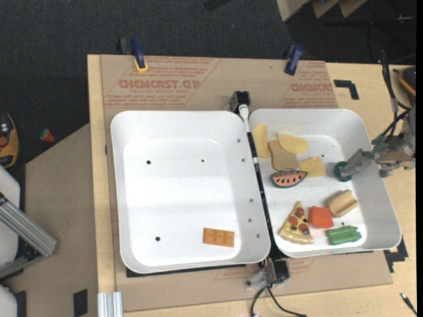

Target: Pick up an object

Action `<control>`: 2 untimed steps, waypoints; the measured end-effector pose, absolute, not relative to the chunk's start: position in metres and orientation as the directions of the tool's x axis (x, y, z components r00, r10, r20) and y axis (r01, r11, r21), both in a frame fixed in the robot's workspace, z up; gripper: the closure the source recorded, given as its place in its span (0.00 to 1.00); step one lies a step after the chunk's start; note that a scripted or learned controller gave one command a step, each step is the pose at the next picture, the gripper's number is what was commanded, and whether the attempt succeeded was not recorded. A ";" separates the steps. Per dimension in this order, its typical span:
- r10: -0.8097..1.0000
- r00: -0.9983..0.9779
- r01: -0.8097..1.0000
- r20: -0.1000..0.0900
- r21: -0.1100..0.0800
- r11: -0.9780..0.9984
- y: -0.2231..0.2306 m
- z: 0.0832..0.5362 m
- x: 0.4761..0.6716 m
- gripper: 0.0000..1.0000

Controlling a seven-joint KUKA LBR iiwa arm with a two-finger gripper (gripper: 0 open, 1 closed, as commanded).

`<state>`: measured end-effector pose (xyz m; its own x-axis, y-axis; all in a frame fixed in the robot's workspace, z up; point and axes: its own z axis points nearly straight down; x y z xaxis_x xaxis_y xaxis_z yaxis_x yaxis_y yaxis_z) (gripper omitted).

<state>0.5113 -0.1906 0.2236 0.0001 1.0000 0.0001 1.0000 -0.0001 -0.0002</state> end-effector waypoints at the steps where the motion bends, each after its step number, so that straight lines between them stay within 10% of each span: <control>1: 1.000 -0.007 1.000 -0.003 0.009 0.007 -0.149 0.243 0.598 0.00; 2: 1.000 -0.008 1.000 0.002 0.002 0.008 -0.097 0.162 0.669 0.00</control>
